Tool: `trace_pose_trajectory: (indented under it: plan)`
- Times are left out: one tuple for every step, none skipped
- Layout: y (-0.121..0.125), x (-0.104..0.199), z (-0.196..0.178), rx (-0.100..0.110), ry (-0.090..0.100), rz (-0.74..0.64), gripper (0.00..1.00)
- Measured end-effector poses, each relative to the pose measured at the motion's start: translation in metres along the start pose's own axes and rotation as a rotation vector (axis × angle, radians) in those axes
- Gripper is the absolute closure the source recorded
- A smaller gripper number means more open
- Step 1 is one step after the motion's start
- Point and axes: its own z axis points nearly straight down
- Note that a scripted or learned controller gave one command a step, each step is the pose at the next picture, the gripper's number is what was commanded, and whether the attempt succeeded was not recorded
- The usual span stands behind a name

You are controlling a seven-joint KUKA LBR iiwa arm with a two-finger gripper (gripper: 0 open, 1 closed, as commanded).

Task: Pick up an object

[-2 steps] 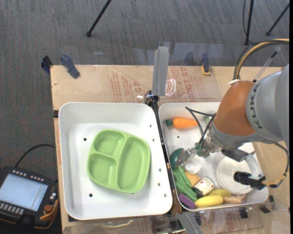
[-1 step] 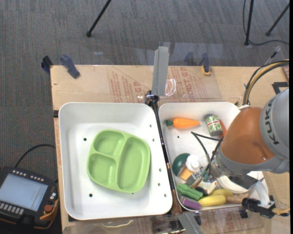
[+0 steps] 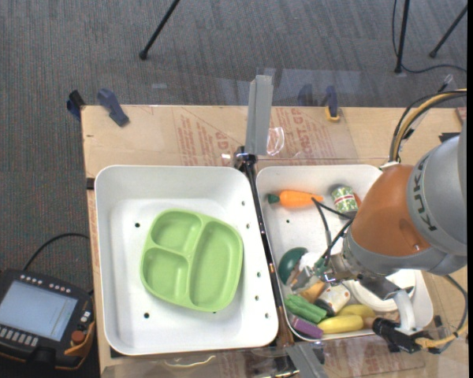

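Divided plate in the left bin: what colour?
Light green divided plastic plate, clearest in the camera view.

left bin (image 3: 118, 211) – white moulded plastic, smooth, faint sheen. divided plate (image 3: 192, 260) – lime-green plastic, matt, smooth. right bin (image 3: 296, 225) – same white plastic. carrot (image 3: 293, 199) at 11 o'clock of that bin – orange plastic, slightly glossy. banana (image 3: 340, 324) at 6 o'clock – yellow plastic, smooth. bench top (image 3: 173, 136) – brown board, matt, printed red. arm wrist band (image 3: 385, 215) – orange, glossy shell; grey casing (image 3: 449, 203) beside it, satin. floor (image 3: 221, 46) – grey carpet, ribbed, rough.
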Motion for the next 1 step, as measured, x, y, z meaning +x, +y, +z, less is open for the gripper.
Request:
trace_pose_trajectory:
  plan:
    - [0.0002, -0.0021, -0.0101, -0.001, 0.0, 0.004, 1.0]
